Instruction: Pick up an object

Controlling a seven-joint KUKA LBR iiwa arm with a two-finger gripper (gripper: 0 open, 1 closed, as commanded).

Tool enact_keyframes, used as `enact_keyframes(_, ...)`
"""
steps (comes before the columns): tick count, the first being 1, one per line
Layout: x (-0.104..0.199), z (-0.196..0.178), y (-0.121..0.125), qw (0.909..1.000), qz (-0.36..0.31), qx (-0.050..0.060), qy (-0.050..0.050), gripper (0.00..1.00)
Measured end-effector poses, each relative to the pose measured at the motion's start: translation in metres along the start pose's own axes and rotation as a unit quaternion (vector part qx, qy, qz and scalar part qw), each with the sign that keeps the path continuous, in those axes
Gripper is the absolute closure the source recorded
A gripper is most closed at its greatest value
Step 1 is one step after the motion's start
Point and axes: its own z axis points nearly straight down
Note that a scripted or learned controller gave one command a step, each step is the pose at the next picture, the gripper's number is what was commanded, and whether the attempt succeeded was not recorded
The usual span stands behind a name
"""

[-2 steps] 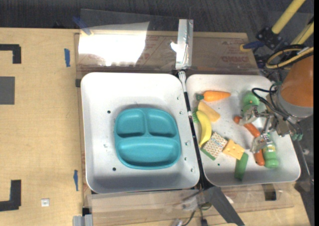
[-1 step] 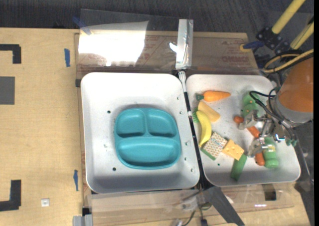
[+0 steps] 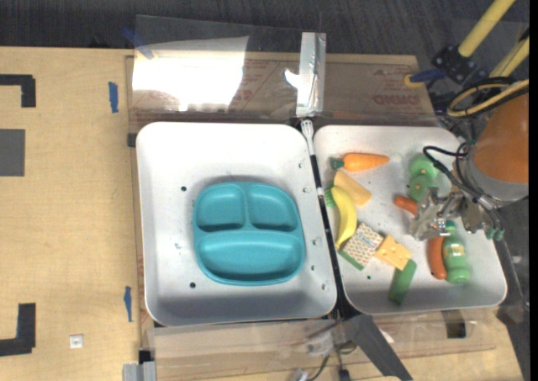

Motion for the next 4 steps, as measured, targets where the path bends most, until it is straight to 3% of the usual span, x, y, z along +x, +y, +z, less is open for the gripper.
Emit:
enact_keyframes(1,-0.051,-0.144,-0.003,0.9994,-0.035,-0.001,0.004,1.0)
enact_keyframes(2,-0.027,0.004,0.002,0.9938,-0.111,-0.002,0.007,1.0)
enact_keyframes(3,-0.026,0.007,0.003,0.9938,-0.111,-0.003,0.009,0.0)
enact_keyframes(4,0.01,0.013,0.02,0.9997,-0.024,-0.001,0.006,0.0)
